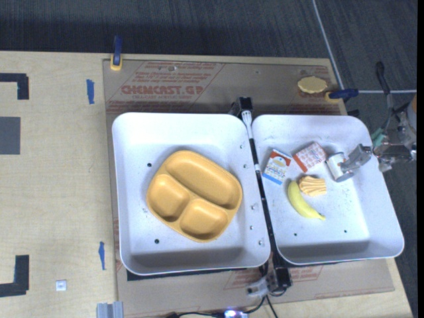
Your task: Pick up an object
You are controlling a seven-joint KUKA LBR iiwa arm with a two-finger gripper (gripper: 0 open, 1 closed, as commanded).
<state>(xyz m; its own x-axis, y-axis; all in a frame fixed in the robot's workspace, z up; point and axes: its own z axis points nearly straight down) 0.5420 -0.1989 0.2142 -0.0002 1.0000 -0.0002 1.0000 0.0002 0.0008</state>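
The right bin (371,244) holds several small things. A blue and white carton (276,166) lies beside an orange and white box (309,156). In front of them a banana (303,202) lies next to a ridged yellow piece (313,185). A small silver-grey object (338,166) rests right of the box. My gripper (361,155) reaches in low from the right edge, its tip at that silver-grey object. Whether it touches or holds the object is unclear.
The left bin (129,144) holds a large yellow three-compartment plate (192,194). A black divider (255,171) runs between the bins. A round tan disc (312,85) and a blue clamp (341,94) sit on the board behind the right bin.
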